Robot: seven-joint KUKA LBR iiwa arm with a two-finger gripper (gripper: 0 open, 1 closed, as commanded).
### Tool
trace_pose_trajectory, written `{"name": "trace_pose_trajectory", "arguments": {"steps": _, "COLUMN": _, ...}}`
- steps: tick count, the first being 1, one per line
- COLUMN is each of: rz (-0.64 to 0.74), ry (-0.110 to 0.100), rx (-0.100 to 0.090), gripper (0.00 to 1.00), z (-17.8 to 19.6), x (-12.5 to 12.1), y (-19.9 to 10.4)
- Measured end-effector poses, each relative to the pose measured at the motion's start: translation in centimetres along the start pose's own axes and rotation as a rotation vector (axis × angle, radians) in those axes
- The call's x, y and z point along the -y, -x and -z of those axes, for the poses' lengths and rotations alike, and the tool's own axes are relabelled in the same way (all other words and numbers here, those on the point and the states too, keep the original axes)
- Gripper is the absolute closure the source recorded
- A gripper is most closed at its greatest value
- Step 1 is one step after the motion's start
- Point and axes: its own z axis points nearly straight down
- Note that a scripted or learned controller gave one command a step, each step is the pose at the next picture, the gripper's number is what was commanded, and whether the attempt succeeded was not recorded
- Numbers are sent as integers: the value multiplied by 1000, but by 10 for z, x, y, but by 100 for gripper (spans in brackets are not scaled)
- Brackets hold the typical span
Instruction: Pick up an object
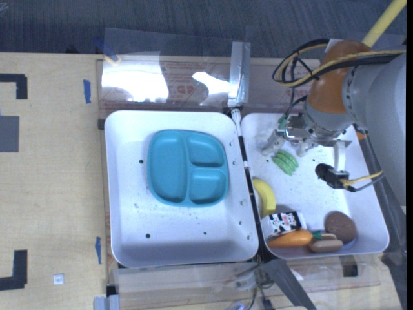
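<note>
Two shallow white bins sit side by side on the desk (45, 173). The left bin (122, 225), in the middle of the frame, holds one blue divided plate (188, 167) with three compartments. The right bin (368, 205) holds six loose things: one green ridged object (285, 162) (it looks like a toy vegetable), one yellow banana (264, 196) against the bin's left wall, one small black-and-white patterned box (284, 222), one orange carrot (292, 238), one brown rounded lump (340, 225), and one tan, flat piece (326, 244) along the lower edge. Any print on the box is too small to read.

The end effector (282, 141) hangs over the upper part of the right bin, directly above the green object, which lies just under its tips near the bin's upper left. Whether its grip is apart or together cannot be told from this angle. Nothing is visibly caught in it.
</note>
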Motion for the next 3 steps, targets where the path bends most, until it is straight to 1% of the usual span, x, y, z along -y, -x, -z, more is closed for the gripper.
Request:
{"name": "trace_pose_trajectory", "arguments": {"steps": 1, "rz": 70, "ry": 0, "rx": -1, "gripper": 0, "z": 1, "x": 22, "y": -7}}
{"name": "trace_pose_trajectory", "arguments": {"steps": 2, "rz": 68, "ry": 4, "rx": 0, "gripper": 100, "z": 12, "x": 21, "y": -6}}
{"name": "trace_pose_trajectory", "arguments": {"steps": 3, "rz": 35, "ry": 5, "rx": -3, "gripper": 100, "z": 103, "x": -24, "y": -76}}
